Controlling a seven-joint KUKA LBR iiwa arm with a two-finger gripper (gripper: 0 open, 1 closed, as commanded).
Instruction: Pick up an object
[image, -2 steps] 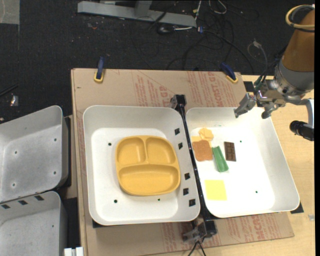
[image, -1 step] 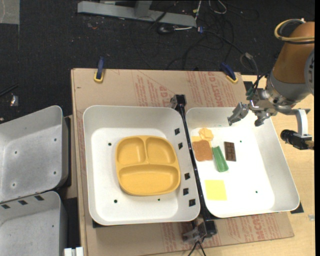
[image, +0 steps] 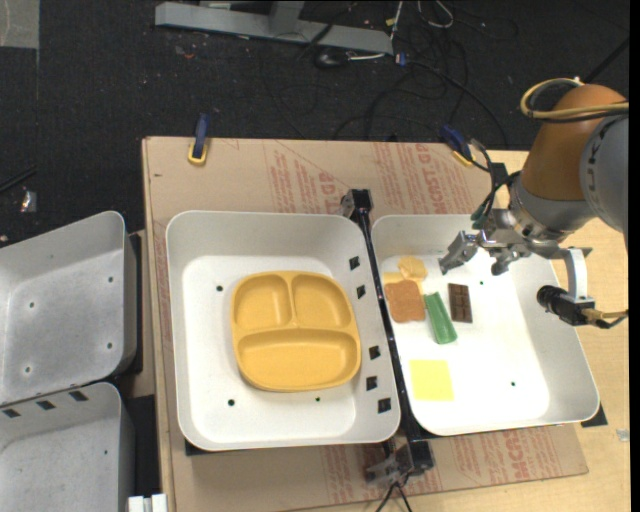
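Note:
In the right bin (image: 560, 395) lie several small objects: a pale yellow round piece (image: 412, 268), a brown toast-like slab (image: 405, 300), a green stick (image: 439, 318), a dark brown bar (image: 460, 301) and a yellow square (image: 431, 379). My gripper (image: 478, 253) hangs over the back of that bin, just right of the round piece and above the dark bar. Its two fingers are spread apart, with nothing between them.
The left bin (image: 190, 330) holds a yellow divided plate (image: 296, 331). A black divider with clips (image: 375, 310) runs between the bins. Grey metal trays (image: 60, 310) sit off the bench at the left. Blue clamps (image: 200, 140) hold the bench's back edge.

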